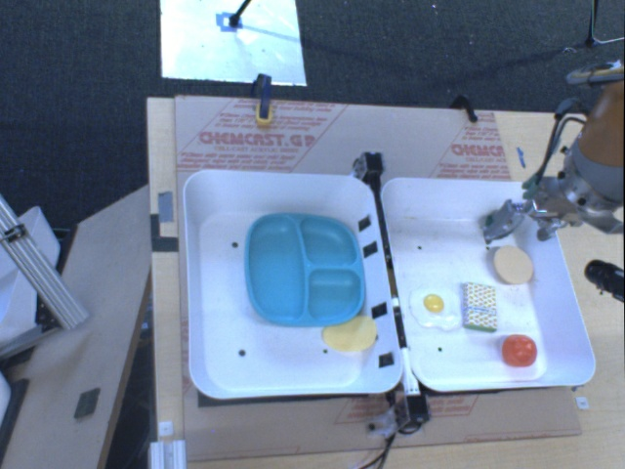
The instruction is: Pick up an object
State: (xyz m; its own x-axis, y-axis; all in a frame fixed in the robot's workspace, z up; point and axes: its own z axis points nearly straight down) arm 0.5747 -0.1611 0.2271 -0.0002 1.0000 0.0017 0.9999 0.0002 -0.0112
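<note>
While the arm hangs over the right side, here's the rundown going left to right:

Left bin (210, 291): white and shallow, sits on the bench's left half, pressed right up against its twin along the middle divider.

Blue tray (303, 268): three-compartment plate lying flat in the middle of the left bin, nothing in any of its sections as far as I can see.

Yellow piece (350, 334): pale, flat-ish blob just below the tray's lower right corner, looks like it's touching the rim or close to it.

Right bin (576, 360): same white tub, holds all the small stuff.

Fried egg toy (435, 308): near the bin's left wall, lower half.

Checkered block (479, 306): just beside the egg, on its right.

Red ball (520, 350): tomato-looking thing, below the block, near the bottom right corner.

Tan disc (512, 265): round cookie-ish piece above the block, just beside the gripper tip.

Gripper (498, 225): low over the upper part of the right bin, pointing left. Nothing visible between the fingers, and honestly can't tell if they're spread or closed.

Arm (596, 154): grey with the orange band, coming in from the right edge.
</note>
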